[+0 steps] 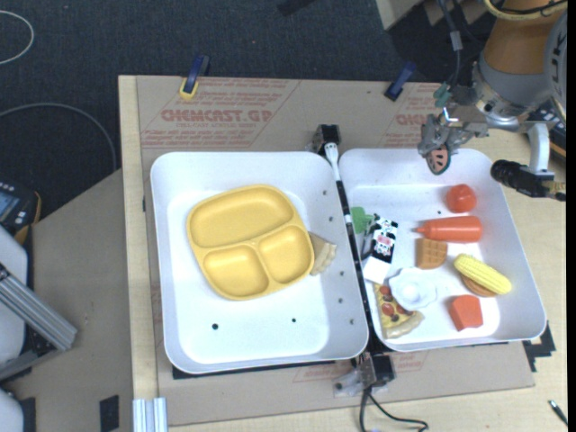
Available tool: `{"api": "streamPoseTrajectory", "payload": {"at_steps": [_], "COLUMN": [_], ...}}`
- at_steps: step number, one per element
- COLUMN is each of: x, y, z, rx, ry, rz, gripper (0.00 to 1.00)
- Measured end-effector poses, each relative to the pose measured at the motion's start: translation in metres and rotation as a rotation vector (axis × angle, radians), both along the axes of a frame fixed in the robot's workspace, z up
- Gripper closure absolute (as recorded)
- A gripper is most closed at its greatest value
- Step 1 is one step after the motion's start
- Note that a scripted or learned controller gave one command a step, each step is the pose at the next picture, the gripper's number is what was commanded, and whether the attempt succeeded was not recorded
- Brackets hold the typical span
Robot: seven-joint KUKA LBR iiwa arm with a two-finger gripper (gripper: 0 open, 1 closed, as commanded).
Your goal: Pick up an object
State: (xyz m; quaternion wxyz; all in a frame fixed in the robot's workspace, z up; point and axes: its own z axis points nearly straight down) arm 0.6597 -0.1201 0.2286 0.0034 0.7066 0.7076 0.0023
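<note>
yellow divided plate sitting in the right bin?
No. The yellow divided plate lies in the left bin, while the right bin holds the small toy foods.

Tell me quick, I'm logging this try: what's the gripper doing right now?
Gripper: above the right bin's far edge, a small brown item between its jaws; shut on it.

Two white bins (171, 268), one yellow divided plate (249, 239), about ten toy foods (448, 229).

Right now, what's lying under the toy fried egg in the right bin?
The fried egg rests on the upper end of the toy pizza slice, whose crust end sticks out below it. The covered part of the slice and the bin floor beneath can't be seen.
</note>
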Motion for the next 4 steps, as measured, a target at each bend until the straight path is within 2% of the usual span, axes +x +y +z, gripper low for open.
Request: {"api": "streamPoseTrajectory", "payload": {"at_steps": [1,2,3,4], "x": [-0.031,-0.059,-0.079,-0.078], "y": [0.049,0.091,0.111,0.123], "z": [-0.010,0.004,-0.014,-0.002], "rx": [0.004,0.005,0.003,0.002], "ry": [0.012,0.011,0.013,0.005], "rz": [0.003,0.004,0.001,0.001], "gripper": [1.00,1.00,1.00,1.00]}}
